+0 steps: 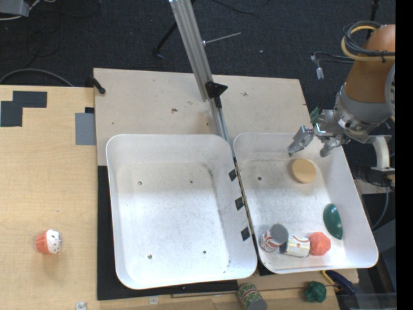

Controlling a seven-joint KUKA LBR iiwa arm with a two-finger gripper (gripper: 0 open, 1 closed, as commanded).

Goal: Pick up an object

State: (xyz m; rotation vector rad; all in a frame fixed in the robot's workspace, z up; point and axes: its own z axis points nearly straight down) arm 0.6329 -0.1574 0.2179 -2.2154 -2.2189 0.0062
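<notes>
I'm looking down on the tabletop (168, 102), pale board with a wooden panel to the left, and the two white bins sit side by side on it. The left bin (122, 173) comes first, the bigger stretch of white from here. The right bin (342, 173) holds everything of interest: a tan round disc (304, 170) lies near its upper middle, a dark green object (333, 220) rests against the right wall, and along the lower edge I've got a cluster touching one another, a grey-and-red round piece (273, 237), a small white can on its side (297, 246), and an orange-red ball (319, 243). The arm (369, 76) reaches in from the right, and the hand (315, 143) hovers over the bin's upper right part, just above the disc, fingers spread apart with nothing between them. Outside the bins, a little orange-and-white toy (48, 242) sits on the wood at far left, and a green lump (315, 292) and a dark can (250, 296) lie below the right bin.
</notes>
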